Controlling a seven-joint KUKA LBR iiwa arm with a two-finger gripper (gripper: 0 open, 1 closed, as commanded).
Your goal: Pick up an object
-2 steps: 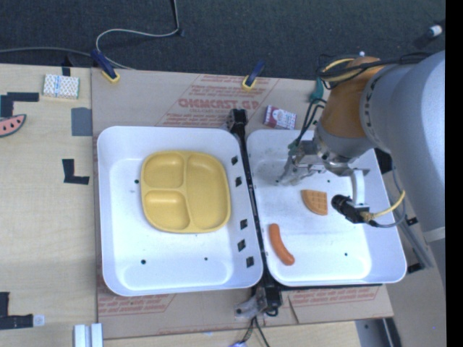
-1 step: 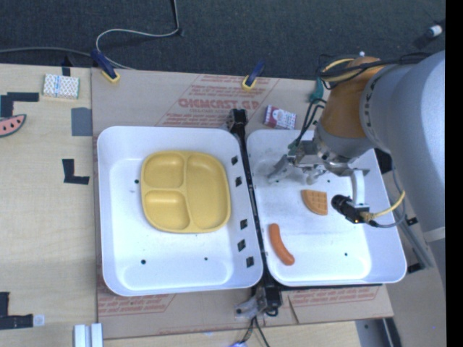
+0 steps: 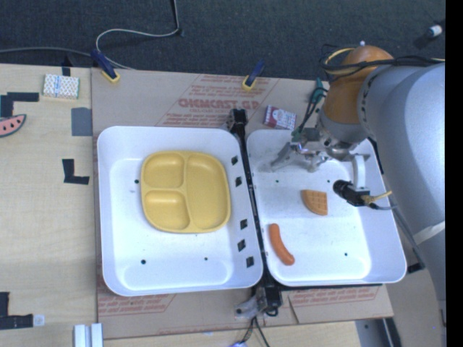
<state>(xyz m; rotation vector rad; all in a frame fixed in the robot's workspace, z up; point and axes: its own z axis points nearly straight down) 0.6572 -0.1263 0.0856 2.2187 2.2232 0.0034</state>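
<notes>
1. Objects to pick in the right bin (image 3: pixel 376 266) number two: one orange wedge-shaped piece (image 3: pixel 315 201) near the bin's middle and one orange sausage (image 3: pixel 281 243) closer to the near wall, the two lying well apart.
2. Much of the grey arm (image 3: pixel 412 143) is cut off at the right edge, and its bulk hides the right bin's far right corner.
3. One left bin (image 3: pixel 116 266) holds one yellow divided plate (image 3: pixel 185 191) with three compartments.
4. One gripper (image 3: pixel 289 154) sits low over the far part of the right bin, near the wall between the bins; whether its jaws are apart or together cannot be told, as the metal parts blur together there.
5. Relative to the gripper, the wedge-shaped piece lies nearer the camera and to the right, apart from it; the sausage lies farther still toward the near wall. Nothing is seen between the jaws.
6. One small red-and-white packet (image 3: pixel 278 117) lies on the cardboard just beyond the bins, its print too small to read.
</notes>
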